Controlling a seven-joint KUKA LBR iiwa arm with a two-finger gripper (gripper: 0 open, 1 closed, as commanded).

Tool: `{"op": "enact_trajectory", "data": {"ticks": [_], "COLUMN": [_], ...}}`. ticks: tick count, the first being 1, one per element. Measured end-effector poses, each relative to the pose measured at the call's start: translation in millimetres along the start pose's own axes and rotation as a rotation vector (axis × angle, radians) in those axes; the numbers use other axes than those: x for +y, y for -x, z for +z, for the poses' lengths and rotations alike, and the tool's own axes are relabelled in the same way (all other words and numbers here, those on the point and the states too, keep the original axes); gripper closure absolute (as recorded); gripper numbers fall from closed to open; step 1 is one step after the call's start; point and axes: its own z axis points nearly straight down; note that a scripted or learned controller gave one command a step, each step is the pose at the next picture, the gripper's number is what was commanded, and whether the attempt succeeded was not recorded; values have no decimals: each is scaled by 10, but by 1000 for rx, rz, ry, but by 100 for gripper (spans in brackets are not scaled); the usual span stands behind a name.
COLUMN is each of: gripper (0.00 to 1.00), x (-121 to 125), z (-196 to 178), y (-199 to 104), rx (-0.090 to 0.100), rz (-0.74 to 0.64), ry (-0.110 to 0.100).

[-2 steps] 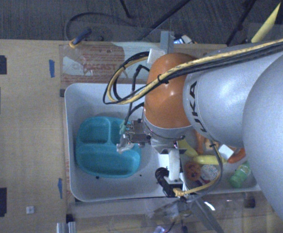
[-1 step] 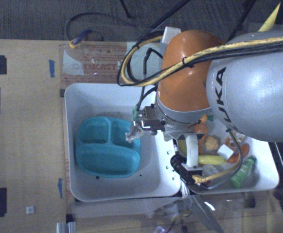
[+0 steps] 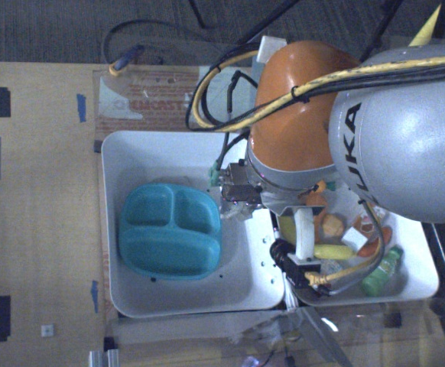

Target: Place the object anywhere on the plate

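Teal plate [image 3: 170,230], white bins [image 3: 131,155], orange-banded grey arm [image 3: 375,121], yellow cable [image 3: 230,113], green bottle [image 3: 381,272], yellow banana [image 3: 333,251]

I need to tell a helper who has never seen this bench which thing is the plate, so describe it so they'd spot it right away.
Find the two white bins side by side and take the left bin, away from the grey and orange arm. The plate lies on its floor: a teal tray with rounded corners, moulded into three compartments. It differs from the small mixed items heaped in the right bin.
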Motion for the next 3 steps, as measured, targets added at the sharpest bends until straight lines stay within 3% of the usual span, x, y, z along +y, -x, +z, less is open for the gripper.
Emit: {"op": "enact_trajectory", "data": {"ticks": [1,2,3], "gripper": [100,100,100], "x": [-47,-54,-57], "z": [566,588,1130], "y": [-673,-248,-548], "rx": [1,1,2], "rz": [-291,-324,-579], "ry": [-5,-5,-5]}}
